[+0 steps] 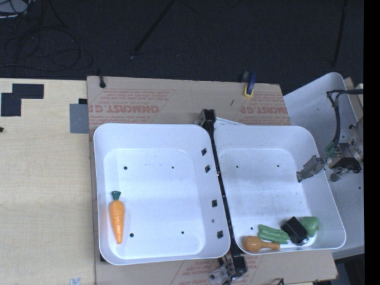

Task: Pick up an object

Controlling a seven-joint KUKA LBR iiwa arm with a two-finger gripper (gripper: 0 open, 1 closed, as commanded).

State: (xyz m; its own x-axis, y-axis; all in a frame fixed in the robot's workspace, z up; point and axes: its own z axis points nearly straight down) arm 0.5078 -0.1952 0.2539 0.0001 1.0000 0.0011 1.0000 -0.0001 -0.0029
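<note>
1. Two shallow white bins sit side by side on a sheet of cardboard [178, 100] printed with reversed lettering; the cardboard rests on a pale wooden bench [41, 177].
2. Left bin [104, 153]: it contains a single toy carrot [117, 218], orange with a green top. The carrot lies near the left wall toward the near side, its tip pointing toward the viewer and its green end away.
3. Right bin [314, 144]: four small objects are clustered in the near right corner. A tan pear-shaped piece [256, 244] lies nearest the front rim. A green pod-like piece [273, 234] lies just beside it on the far side. A black block [295, 230] rests tilted against a light green rounded piece [309, 223] on its right.
4. A black divider strip [217, 183] runs from far to near between the two bins, with small dark clips along it.
5. The gripper [310, 169] reaches in from the right and hangs over the right wall of the right bin, well apart from the cluster of objects. One grey finger tip points leftward over the bin. Whether the two fingers stand apart or together cannot be told; nothing is seen between them.
6. A blue and yellow clamp [249, 83] sits at the far edge of the cardboard.
</note>
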